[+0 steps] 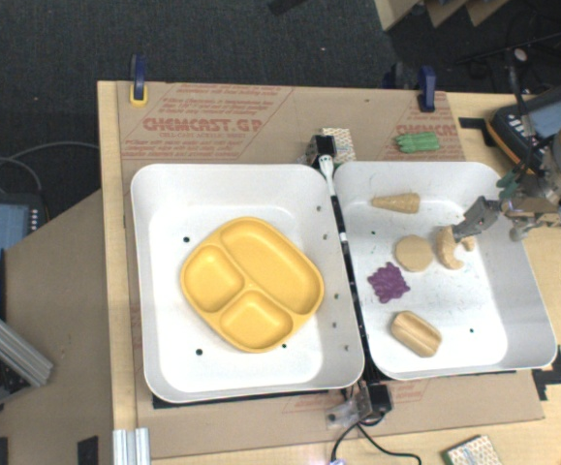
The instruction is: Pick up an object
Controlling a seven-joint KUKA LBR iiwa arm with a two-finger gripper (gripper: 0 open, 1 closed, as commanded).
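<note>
The tabletop (261, 114) is the widest thing below me, a tan board printed with red lettering and held by two blue clamps (139, 74) along its far edge. Two shallow white bins sit on it side by side, their inner rims touching. The left bin (159, 260) carries a yellow tray (251, 284) with three compartments, lying flat and turned at an angle near the bin's middle. The right bin (522, 308) holds the small things I could pick: a tan bread-like loaf (416, 332) near its front, a round beige disc (413, 253) at the middle, a cone-shaped piece (396, 202) toward the far side, a purple cluster like grapes (389, 283) just in front and to the left of the disc, and a small pale lump (450, 250) just beside the disc. My hand (476, 221) reaches in over the right bin's far right part, its dark tip near the pale lump; I cannot tell how far it is open, and I see nothing between its fingers. A green object (418, 143) lies on the board beyond the right bin, well apart from the rest. Dark carpet (212, 17) surrounds the tabletop, with cables trailing at the left and a wooden frame at the top.
</note>
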